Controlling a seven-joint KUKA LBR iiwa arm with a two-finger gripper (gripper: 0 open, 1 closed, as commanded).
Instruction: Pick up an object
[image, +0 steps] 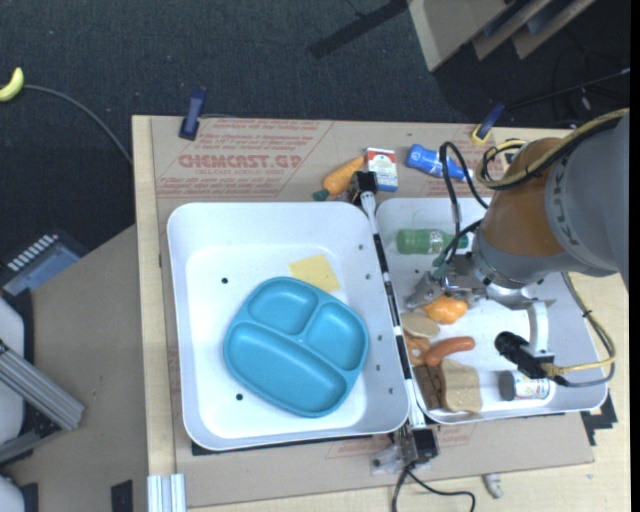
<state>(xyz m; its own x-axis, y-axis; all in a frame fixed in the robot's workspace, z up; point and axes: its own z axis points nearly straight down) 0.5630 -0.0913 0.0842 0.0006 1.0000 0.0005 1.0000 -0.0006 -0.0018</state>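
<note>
Arm (575, 205) reaches in over the right bin (410, 212). Jaws sit low above that bin's middle, at an orange piece (450, 310); whether they are open or closed cannot be told, and no grip is confirmed. Right bin also holds a green bottle (420, 241) toward its far end, a sausage (449, 348) just below the orange piece, and a bread slice (461, 386) near the front wall. Left bin (200, 250) holds a blue divided plate (295, 345) with a yellow slice (316, 271) just beside it. Both bins rest on the surface (250, 160).
</note>
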